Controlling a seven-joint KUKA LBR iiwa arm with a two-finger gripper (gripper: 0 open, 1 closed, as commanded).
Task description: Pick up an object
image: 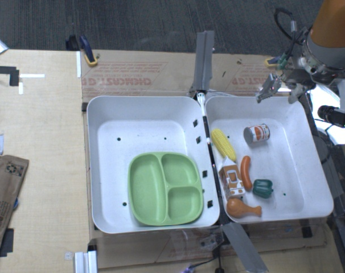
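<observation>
The right bin (309, 152) holds several toy foods: a yellow corn cob (223, 145), a small can (257, 133) lying on its side, an orange sausage (246, 171), a brown carton (231, 181), a green pepper (262, 187) and a drumstick (242, 209). My gripper (280, 94) hangs above the bin's far right corner, open, its two fingers spread with nothing between them. It is well above and behind the can.
The left bin (104, 152) holds a green divided plate (165, 187) at its front right. A grey divider post (204, 61) stands behind the seam between the bins. Cables trail from the wrist at the upper right.
</observation>
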